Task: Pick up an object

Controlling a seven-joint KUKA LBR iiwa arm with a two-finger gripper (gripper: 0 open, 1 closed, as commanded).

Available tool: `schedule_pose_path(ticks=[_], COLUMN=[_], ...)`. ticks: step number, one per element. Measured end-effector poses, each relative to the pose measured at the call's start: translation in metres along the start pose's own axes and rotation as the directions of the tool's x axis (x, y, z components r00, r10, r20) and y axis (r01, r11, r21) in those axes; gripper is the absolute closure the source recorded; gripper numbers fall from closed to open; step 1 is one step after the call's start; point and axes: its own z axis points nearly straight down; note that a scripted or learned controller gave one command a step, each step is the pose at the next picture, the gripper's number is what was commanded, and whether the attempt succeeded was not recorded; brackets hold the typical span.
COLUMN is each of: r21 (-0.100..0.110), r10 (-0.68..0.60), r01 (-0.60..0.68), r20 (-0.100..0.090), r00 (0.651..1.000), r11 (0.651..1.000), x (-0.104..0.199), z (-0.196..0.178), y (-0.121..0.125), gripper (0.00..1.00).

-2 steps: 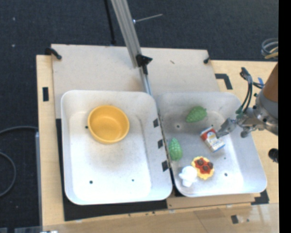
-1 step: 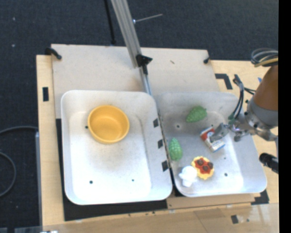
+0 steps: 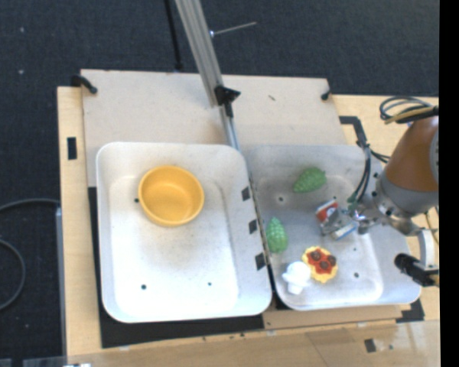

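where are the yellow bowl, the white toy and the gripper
yellow bowl [image 3: 170, 195], camera view, middle of its inside
white toy [image 3: 295, 276], camera view, centre of its body
gripper [image 3: 338, 226], camera view, at its tip in the right bin

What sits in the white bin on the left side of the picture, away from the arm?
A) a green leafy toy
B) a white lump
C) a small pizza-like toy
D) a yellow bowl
D: the yellow bowl sits alone in the left bin, while the green pieces, the pizza-like toy and the white lump all lie in the right bin, where the gripper reaches in.
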Motion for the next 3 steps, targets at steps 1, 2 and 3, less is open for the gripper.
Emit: schedule_pose_path(ticks=[1,2,3], r21=[-0.009,-0.007,-0.009], r10=[0.003,-0.004,-0.001], r01=[-0.003,0.004,0.001], r20=[0.000,0.000,0.001], r00=[1.000,1.000,1.000], r11=[1.000,1.000,1.000], x=[-0.001,-0.003,-0.007], z=[-0.014,-0.056,-0.104], y=[0.002,0.006,-0.002], gripper=[1.00,1.00,1.00])
